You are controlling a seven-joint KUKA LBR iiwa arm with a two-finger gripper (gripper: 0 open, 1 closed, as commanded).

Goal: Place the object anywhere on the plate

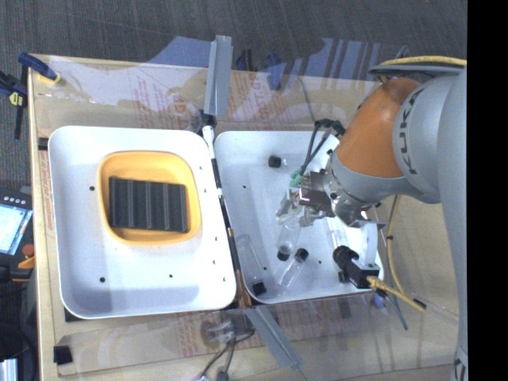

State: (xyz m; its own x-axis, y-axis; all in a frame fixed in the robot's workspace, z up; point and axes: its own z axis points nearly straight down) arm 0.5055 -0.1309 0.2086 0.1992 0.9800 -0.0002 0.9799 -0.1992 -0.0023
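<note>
So the pincer [295, 206] hangs over the middle of the right bin [246, 161], can't tell its state. The yellow plate [148, 165] sits in the left bin [75, 213], toward its far side.

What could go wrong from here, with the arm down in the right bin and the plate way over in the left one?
1. The gripper sits low in the right bin, and I cannot see anything held between its fingers, so the grasp may have missed.
2. The yellow plate lies in the left bin; carrying across the raised divider between the bins could snag or knock the load loose.
3. The small black objects near the gripper could get bumped.
</note>
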